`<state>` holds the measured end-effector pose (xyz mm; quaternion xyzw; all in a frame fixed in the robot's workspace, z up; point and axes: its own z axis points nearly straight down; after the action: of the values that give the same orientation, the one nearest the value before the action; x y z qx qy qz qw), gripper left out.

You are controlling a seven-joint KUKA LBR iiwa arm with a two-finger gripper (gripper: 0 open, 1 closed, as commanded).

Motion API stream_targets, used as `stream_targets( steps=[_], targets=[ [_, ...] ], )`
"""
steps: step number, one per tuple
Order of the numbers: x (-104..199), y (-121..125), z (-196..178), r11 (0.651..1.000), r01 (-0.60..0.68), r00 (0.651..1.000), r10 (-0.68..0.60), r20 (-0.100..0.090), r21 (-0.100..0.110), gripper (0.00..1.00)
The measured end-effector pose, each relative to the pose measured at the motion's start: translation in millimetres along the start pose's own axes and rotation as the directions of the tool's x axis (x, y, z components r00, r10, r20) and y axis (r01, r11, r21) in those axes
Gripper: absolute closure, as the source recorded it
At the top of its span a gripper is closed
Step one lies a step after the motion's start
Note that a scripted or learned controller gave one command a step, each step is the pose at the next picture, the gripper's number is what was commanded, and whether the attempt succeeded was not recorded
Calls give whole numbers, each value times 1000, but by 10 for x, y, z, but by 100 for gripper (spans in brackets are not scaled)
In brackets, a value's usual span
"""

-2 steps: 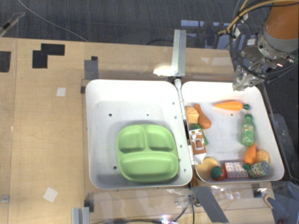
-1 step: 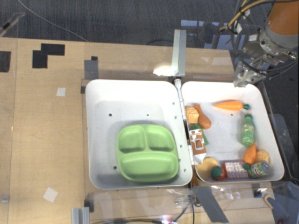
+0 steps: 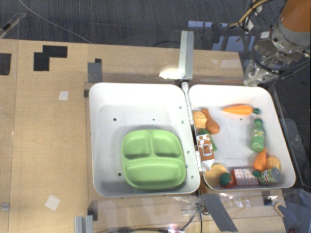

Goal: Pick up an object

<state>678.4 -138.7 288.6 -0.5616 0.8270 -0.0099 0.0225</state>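
Note:
My gripper [image 3: 256, 74] hangs over the far right corner of the right bin [image 3: 228, 97], above its back rim and apart from everything inside. In that bin an orange carrot [image 3: 238, 110] lies near the back. A green bottle [image 3: 257, 135] stands along the right wall. At the left wall lie a drumstick [image 3: 210, 122] and a small orange-and-white carton [image 3: 206, 147]. Along the front edge sit a yellow fruit [image 3: 217, 169], a red packet [image 3: 244, 176], a can [image 3: 268, 176] and a small carrot [image 3: 260, 160].
The left bin [image 3: 107, 110] holds a green divided plate [image 3: 153, 158] toward its front. A metal divider [image 3: 190, 125] runs between the two bins, with an upright post [image 3: 186, 55] behind it. Cables [image 3: 252, 11] loop above the arm.

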Motion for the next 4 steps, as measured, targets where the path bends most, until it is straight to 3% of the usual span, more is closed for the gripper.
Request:
stream_targets(
  steps=[1, 2, 4],
  targets=[
    [-22, -22, -138, 1000, -3, 1000, 3, 7, 10, 100],
    [145, 17, -196, 999, 35, 999, -36, -19, -34, 100],
    [92, -23, -472, 999, 33, 999, -33, -7, -13, 100]
  ],
)
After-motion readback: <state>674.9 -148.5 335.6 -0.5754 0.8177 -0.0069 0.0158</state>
